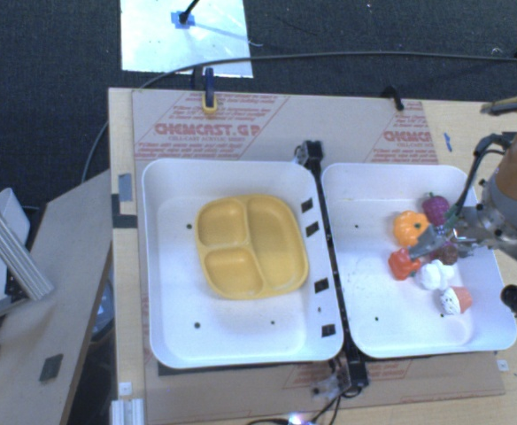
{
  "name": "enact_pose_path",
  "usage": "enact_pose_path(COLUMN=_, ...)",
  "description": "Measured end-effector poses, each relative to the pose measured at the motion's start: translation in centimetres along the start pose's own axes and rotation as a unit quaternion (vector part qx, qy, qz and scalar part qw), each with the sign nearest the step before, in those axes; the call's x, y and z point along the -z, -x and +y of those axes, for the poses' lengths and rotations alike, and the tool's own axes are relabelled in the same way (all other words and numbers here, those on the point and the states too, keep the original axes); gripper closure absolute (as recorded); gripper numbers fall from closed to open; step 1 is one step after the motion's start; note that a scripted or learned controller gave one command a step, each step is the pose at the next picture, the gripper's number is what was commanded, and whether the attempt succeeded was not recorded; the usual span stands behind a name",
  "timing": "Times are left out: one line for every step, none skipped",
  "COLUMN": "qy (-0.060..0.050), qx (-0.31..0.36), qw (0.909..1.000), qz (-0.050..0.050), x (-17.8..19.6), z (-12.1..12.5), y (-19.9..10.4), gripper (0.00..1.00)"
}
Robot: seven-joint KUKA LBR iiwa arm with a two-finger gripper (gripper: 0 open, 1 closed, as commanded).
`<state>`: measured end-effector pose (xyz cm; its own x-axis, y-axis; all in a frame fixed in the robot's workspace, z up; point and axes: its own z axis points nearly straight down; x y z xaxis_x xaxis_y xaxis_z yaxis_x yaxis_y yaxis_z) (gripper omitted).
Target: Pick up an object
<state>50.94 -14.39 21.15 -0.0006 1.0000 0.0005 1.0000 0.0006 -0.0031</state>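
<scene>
At the far left of the bench, the shallow white left bin (165, 264) holds a yellow plastic divided plate (250, 245) with three compartments, lying flat near the bin's middle; it looks parked there as a landing place and is well apart from the arm's work. Beyond both bins, a clear sheet with its brown protective paper (241, 127) lies under them, and red print on it reads "CHEMCAST GP", repeated in part on the far right. A black clip strip (320, 246) runs between the bins, seemingly to hold them together.

The white right bin (365, 264) carries a tight cluster of small toys toward its right side: an orange pumpkin-shaped piece (409, 227), a dark purple round piece (435, 208) just beyond it, a red-orange piece (402, 264) nearer, a white lump (434, 275), and a small white-and-orange piece (453, 301) nearest. Any of these could serve as the object to pick up.

The grey arm (515, 193) reaches in from the right, and its gripper (443, 241) sits low amid the cluster, between the pumpkin and the white lump. Whether it is spread or closed, I cannot tell; nothing is clearly seen held.
</scene>
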Motion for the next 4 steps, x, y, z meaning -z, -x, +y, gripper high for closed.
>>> enact_pose_path(qy=0.0, qx=0.0, qw=1.0, qz=0.0, x=-6.3, z=-0.2, y=-0.1, gripper=0.0)
enact_pose_path(qy=0.012, qx=0.001, qw=0.9999, qz=-0.004, x=-9.7, z=0.7, y=-0.1, gripper=0.0)
enact_pose_path(qy=0.016, qx=0.0, qw=0.9999, qz=-0.005, x=-8.3, z=0.9, y=0.0, gripper=1.0)
enact_pose_path(qy=0.004, qx=0.002, qw=1.0, qz=-0.001, x=-3.9, z=1.4, y=0.3, gripper=1.0)
